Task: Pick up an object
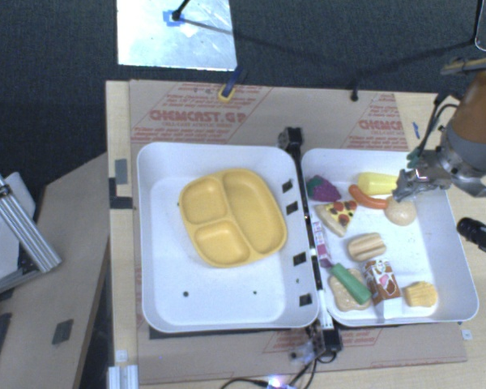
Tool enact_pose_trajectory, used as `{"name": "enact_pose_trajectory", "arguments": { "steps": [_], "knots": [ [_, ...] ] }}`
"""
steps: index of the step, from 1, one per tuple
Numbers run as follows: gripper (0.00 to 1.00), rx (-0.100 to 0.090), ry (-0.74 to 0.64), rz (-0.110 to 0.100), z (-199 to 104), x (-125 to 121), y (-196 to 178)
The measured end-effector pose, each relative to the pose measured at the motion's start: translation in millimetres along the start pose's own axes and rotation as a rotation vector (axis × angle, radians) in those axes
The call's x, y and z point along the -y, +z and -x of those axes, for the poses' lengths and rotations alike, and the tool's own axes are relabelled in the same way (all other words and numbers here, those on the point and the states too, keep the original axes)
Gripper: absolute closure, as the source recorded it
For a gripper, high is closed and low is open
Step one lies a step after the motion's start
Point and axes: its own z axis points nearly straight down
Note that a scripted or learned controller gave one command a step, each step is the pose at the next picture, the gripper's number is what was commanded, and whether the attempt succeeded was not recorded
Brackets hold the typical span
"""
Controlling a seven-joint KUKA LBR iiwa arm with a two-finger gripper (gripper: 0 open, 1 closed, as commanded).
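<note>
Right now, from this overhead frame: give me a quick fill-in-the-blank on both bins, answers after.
1. The yellow divided plate lies in the ____ bin.
2. That plate has ____ compartments.
3. The claw hangs over the ____ bin, near the orange carrot.
4. The pizza slice lies just below the ____ grapes.

Missing words: left; three; right; purple

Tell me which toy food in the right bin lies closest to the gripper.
The pale beige round piece, directly under the gripper; the orange sausage and yellow piece lie just left.
</note>
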Motion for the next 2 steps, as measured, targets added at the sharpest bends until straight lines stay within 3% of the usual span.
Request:
{"name": "enact_pose_trajectory", "arguments": {
  "steps": [1, 2],
  "knots": [
    [1.00, -0.001, 0.000, -0.004, 0.2, -1.5, -20.6],
    [1.00, -0.004, -0.006, -0.005, -49.7, -30.2, -10.8]
  ]
}}
